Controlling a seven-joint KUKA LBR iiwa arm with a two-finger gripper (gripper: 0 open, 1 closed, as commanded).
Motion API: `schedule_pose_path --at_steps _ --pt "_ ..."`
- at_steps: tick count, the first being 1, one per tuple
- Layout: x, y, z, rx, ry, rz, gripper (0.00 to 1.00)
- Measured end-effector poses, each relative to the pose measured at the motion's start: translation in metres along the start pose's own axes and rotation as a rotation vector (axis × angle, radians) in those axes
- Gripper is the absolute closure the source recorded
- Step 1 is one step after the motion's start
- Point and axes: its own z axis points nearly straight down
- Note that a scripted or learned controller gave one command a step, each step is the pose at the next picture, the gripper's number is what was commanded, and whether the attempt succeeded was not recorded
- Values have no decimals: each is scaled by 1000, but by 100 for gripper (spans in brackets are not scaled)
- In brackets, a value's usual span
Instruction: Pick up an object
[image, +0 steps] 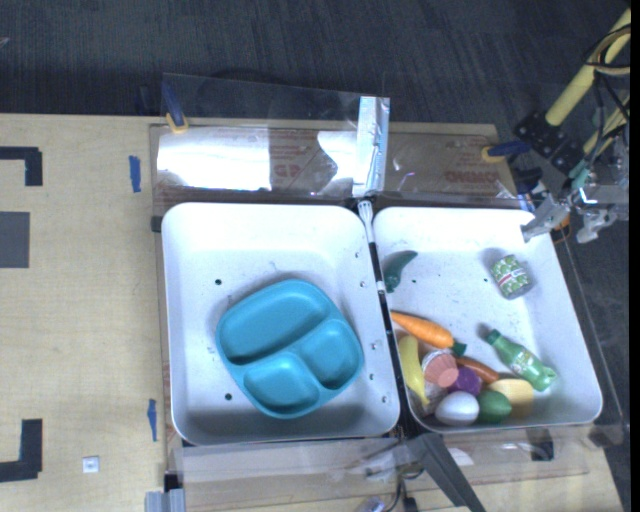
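Observation:
My gripper (562, 212) hangs at the far right corner of the right bin (450, 235), above its rim and away from the toys. Toy food lies in that bin: a green can (511, 275) at the far right, a dark green piece (398, 266) by the left wall, and a carrot (425, 328). At the near side sit a banana (410, 366), a green bottle (521, 361), a white egg (458, 407) and a few small round pieces. I see nothing held in the gripper.
The left bin (200, 250) holds a blue divided plate (290, 345). A clear upright panel (371, 150) stands behind the bins at their shared wall. Yellow cables (585, 75) and the arm's hardware crowd the upper right.

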Motion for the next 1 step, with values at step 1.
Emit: schedule_pose_path --at_steps 1 --pt "-7 28 171 1 16 27 0"
